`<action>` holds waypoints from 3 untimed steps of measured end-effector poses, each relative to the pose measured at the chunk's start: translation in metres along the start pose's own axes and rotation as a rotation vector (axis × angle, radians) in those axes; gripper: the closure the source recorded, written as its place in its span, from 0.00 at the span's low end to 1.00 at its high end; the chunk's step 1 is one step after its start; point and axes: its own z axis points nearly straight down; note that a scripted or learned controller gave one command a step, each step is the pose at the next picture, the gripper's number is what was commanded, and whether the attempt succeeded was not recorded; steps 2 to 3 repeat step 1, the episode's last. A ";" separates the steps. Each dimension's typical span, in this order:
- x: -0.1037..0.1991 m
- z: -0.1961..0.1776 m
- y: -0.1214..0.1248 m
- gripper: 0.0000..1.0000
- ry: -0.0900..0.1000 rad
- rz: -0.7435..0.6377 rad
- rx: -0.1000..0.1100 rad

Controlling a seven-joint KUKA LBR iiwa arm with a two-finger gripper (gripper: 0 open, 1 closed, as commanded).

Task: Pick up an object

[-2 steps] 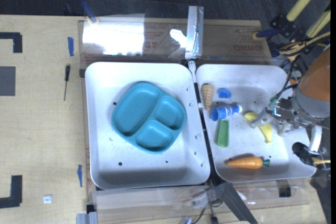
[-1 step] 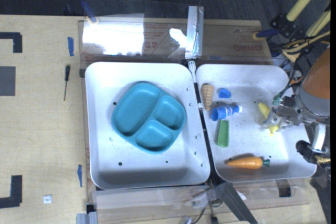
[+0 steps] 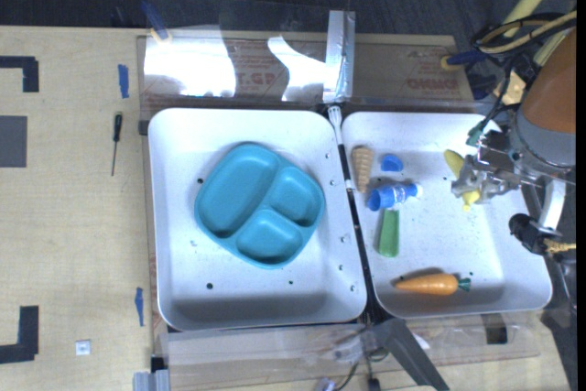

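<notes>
**Jaws over the right bin, near a yellow thing**

Over the right bin (image 3: 513, 275), the jaws (image 3: 476, 183) hang near its right wall. I cannot tell if they are apart or together. A small yellow thing (image 3: 455, 162) lies just beside them; I cannot tell if it is held. Against the bin's left wall lies a tan cone (image 3: 363, 165). Near the cone are a blue cap (image 3: 391, 164), a blue bottle (image 3: 391, 195) and a green stick (image 3: 389, 232). An orange carrot (image 3: 428, 284) lies by the bin's front wall. Left of the bin sits another bin (image 3: 174, 270) with a blue plate (image 3: 261, 202).
</notes>
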 end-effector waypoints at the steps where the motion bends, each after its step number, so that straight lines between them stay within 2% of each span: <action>1: -0.001 -0.008 0.000 1.00 -0.003 0.000 0.003; 3: -0.001 -0.008 0.000 1.00 -0.003 0.000 0.003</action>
